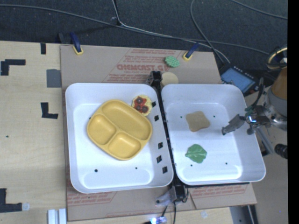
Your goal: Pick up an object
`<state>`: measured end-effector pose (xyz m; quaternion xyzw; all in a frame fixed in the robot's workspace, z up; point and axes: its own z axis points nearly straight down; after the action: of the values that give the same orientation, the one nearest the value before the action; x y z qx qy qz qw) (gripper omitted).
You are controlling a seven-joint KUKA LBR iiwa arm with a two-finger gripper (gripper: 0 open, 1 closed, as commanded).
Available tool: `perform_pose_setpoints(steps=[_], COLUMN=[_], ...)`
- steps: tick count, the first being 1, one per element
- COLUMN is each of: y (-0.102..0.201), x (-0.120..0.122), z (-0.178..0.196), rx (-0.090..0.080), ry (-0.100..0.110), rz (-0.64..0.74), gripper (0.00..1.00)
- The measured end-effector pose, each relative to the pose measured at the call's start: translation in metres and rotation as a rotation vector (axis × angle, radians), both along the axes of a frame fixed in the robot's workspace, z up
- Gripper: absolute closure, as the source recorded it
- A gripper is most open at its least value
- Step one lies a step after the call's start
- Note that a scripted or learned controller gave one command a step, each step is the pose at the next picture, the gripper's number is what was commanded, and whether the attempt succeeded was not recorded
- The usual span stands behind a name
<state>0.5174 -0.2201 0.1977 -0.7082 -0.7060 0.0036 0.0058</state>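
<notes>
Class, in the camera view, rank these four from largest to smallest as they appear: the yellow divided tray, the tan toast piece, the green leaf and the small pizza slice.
1. yellow divided tray, by far the largest.
2. tan toast piece and green leaf: too alike to separate.
3. small pizza slice, smallest.

Two shallow white bins: left bin [77, 171], right bin [233, 93]. One yellow three-compartment plastic tray [119, 129]. One small red-and-yellow round item [140, 103]. One tan flat piece [197, 121]. One green leaf-shaped piece [195, 153]. One green dotted disc [172, 61].
</notes>
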Motion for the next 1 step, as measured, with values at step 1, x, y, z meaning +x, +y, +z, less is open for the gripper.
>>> perform_pose_setpoints(steps=[1], y=[0.0003], x=[0.0032], z=[0.0066], rx=[-0.003], ry=[-0.012], rz=[0.004], gripper=[0.0])
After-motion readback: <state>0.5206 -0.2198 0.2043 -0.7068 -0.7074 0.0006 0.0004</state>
